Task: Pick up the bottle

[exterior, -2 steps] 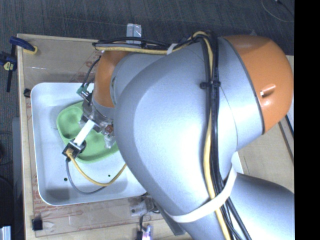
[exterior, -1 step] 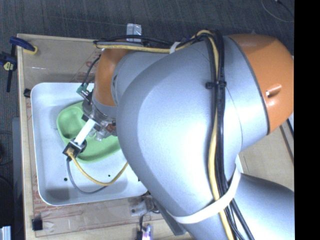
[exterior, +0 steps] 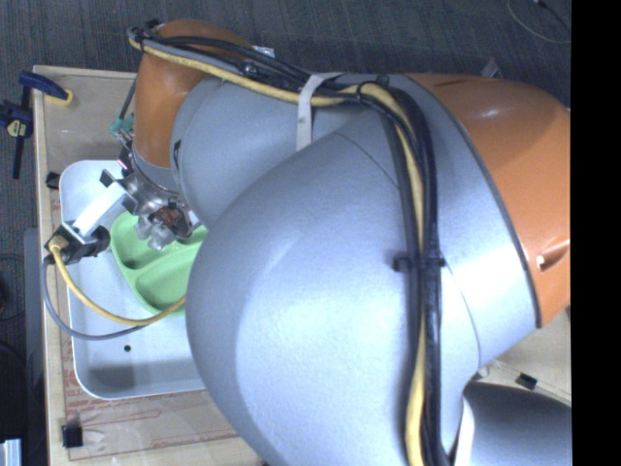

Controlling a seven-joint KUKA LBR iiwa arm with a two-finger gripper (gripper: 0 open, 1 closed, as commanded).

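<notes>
My gripper point(exterior: 161, 221) hangs low over the left white bin point(exterior: 114, 365), at the end of the orange wrist band point(exterior: 160, 85). Right under it lies a light green plastic thing point(exterior: 158, 272), partly covered by the arm; I cannot tell whether it is the bottle. The gripper's tip seems to be at the green thing's upper edge, touching or just above it. The grey arm point(exterior: 369, 260) hides most of the bench and nearly all of the other bin.
A yellow cable point(exterior: 85, 303) loops from the wrist across the left bin's floor. Blue clamps point(exterior: 41, 85) sit on the wooden bench edge point(exterior: 87, 100) at the upper left. A small dark speck point(exterior: 127, 348) lies on the bin floor.
</notes>
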